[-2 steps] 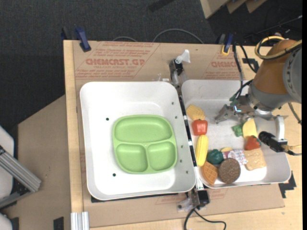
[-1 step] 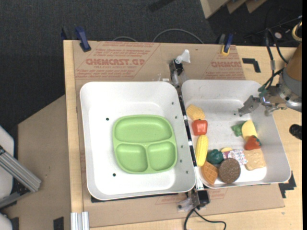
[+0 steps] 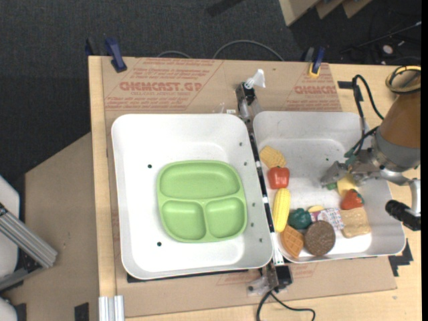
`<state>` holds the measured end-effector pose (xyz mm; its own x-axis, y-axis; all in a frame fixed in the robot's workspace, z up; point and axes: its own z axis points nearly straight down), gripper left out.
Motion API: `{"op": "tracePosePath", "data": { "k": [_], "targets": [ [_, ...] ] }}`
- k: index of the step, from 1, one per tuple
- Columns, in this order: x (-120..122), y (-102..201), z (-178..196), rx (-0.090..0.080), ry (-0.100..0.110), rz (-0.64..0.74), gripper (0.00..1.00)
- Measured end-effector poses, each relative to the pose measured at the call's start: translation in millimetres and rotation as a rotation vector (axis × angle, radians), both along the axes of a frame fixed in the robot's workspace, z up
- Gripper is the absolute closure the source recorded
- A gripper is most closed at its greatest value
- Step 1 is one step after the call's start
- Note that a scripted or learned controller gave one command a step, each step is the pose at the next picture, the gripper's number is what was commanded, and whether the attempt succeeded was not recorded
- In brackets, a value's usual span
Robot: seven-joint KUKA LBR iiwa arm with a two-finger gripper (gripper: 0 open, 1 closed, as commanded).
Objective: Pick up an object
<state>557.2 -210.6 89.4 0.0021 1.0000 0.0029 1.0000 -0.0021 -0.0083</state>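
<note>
Camera view: gripper (image 3: 339, 173) low in right bin (image 3: 301, 127), fingers spread open, holding nothing. Just near of it, yellow piece (image 3: 346, 184) and tomato (image 3: 352, 200). Along bin's left side, pepper (image 3: 279, 177) and corn (image 3: 281, 208). In left bin (image 3: 134, 179), 1 green tray (image 3: 200, 200).

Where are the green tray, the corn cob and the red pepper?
green tray (image 3: 199, 178): camera view, floor of its top compartment.
corn cob (image 3: 281, 209): camera view, middle of the cob.
red pepper (image 3: 279, 177): camera view, centre of its body.
</note>
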Motion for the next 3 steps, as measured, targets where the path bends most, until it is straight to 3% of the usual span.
{"op": "tracePosePath", "data": {
  "k": [1,2,3],
  "targets": [
    [5,-1,19,-0.008,-0.019,0.002,1.0],
    [67,56,43,-0.003,-0.016,0.01,1.0],
    [42,15,74,-0.006,-0.012,-0.001,1.0]
  ]
}}
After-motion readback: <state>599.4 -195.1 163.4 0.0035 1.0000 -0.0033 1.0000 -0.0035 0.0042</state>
